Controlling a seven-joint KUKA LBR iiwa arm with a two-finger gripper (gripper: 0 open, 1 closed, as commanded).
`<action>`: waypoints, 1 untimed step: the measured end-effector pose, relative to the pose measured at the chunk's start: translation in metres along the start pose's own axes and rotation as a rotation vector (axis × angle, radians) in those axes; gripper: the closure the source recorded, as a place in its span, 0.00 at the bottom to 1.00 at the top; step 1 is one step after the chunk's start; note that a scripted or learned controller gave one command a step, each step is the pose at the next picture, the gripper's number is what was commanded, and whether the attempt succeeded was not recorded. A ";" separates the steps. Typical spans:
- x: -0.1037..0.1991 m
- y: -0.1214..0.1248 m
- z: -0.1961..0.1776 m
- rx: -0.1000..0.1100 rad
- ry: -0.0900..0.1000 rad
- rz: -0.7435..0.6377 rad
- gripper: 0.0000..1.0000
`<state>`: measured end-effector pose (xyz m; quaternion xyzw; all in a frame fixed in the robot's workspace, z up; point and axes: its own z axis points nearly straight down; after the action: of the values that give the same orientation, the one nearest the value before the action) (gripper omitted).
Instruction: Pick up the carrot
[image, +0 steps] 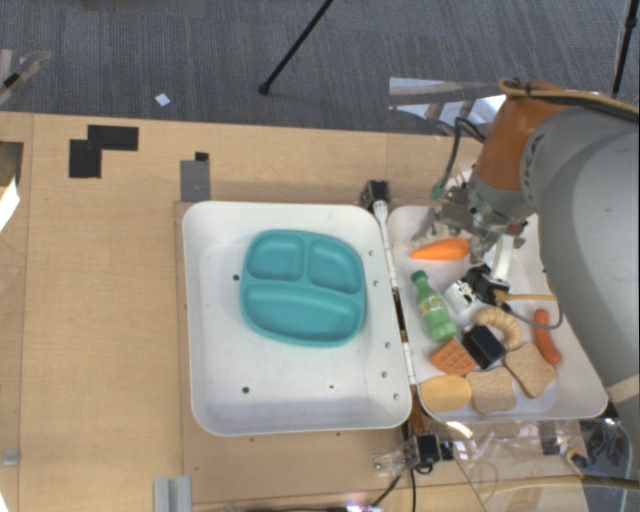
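Teal divided plate (302, 286) sits in your left bin (215, 400), roughly centred. Move right to the right bin (590, 400): a green bottle (433, 308) lies near its left wall, with a waffle (451, 357), a yellow piece (446, 391) and bread slices (510, 382) toward the near edge. The carrot (440, 251) lies in the far left corner, tip pointing left. Your gripper (470, 237) is right at the carrot's thick end; whether its fingers are apart or together, you cannot tell from this angle.
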<state>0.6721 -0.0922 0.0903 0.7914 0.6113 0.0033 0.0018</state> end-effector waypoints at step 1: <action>-0.024 -0.038 0.004 0.004 -0.002 0.163 0.00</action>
<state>0.6295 -0.1055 0.0863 0.8386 0.5448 0.0016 0.0007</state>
